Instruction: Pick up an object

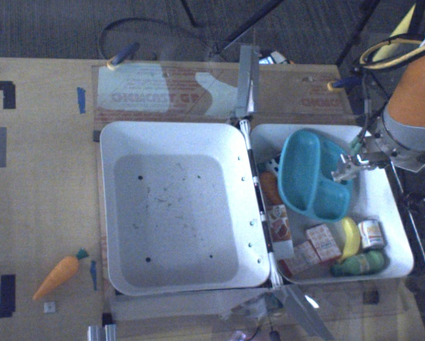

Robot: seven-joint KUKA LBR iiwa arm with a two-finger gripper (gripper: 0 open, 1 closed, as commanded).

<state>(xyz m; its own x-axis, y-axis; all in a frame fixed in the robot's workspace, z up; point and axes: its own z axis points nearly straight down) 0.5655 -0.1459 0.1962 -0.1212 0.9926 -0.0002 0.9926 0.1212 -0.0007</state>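
Camera view: two white bins side by side on a tan wooden surface. Left bin (pixel 120 155) has bare floor with specks. Right bin (pixel 401 258) holds one teal divided dish (pixel 305 176) tilted near its far half, one orange item (pixel 270 187) at its left wall, one yellow banana-like piece (pixel 350 236), one small can (pixel 371 234), one green vegetable toy (pixel 360 263) at the near right corner, and about three small printed packets (pixel 308 247) along the near edge. Gripper (pixel 346 168) sits over the dish's right rim, touching or just above it; cannot tell whether fingers are apart or together. One toy carrot (pixel 56 276) lies on the surface near its near left corner, outside the bins. Blue tape bits and black corner marks on the surface; dark carpet, cables and stand legs beyond the far edge.
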